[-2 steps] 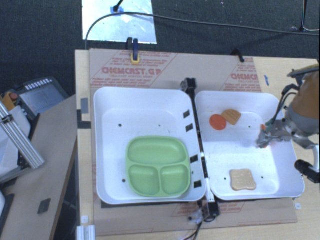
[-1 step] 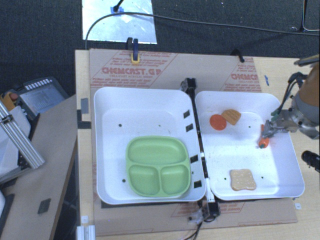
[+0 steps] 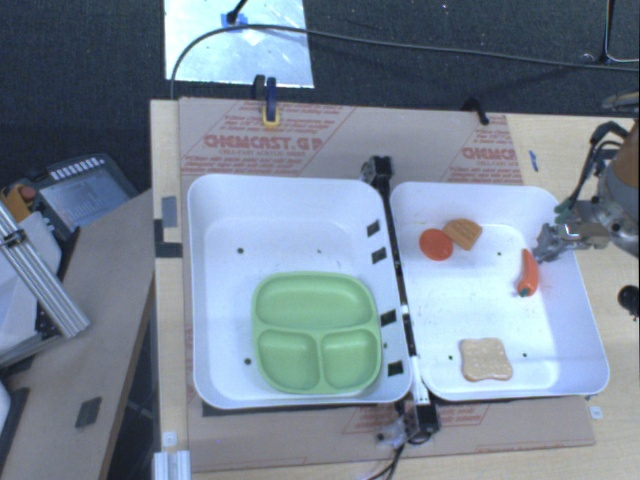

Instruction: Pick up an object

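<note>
Carrot by the right bin's far right wall, my gripper just above it.

The carrot looks like a small, light, stiff plastic toy, smooth and likely to slip; I judge a pinch across its narrow middle best. From the carrot, a red disc and a cracker lie toward the left, a toast slice nearer the front. I cannot tell how wide I stand. The green tray sits in the left bin.

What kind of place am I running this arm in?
Probably a robotics lab test bench: two white bins clamped on cardboard, toy food like a carrot and toast, cables, and the gripper reaching in.
</note>
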Tool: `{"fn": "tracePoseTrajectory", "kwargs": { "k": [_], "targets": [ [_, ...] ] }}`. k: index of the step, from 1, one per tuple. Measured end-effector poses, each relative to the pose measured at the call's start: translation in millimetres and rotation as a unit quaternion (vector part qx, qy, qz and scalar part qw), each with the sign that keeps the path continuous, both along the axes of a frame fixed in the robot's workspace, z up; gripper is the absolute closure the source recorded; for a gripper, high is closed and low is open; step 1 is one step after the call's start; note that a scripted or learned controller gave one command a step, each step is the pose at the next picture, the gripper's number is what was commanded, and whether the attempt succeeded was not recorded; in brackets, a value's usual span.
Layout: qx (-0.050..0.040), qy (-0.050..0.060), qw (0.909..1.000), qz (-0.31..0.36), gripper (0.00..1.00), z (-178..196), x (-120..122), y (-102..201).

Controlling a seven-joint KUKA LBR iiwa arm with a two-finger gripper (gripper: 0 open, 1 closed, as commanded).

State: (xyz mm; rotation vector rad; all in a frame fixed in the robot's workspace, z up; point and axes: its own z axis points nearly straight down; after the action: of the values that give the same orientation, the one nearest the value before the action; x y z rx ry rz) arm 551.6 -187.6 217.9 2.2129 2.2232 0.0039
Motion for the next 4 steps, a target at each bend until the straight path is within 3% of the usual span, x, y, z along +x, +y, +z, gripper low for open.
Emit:
{"fn": "tracePoseTrajectory", "kwargs": {
  "k": [1, 4],
  "targets": [
    [-0.0002, -0.001, 1.0, 0.0, 1.0, 44, 2, 0],
    [0.0011, 0.001, 1.0, 0.002, 1.0, 9, 45, 148]
  ]
}}
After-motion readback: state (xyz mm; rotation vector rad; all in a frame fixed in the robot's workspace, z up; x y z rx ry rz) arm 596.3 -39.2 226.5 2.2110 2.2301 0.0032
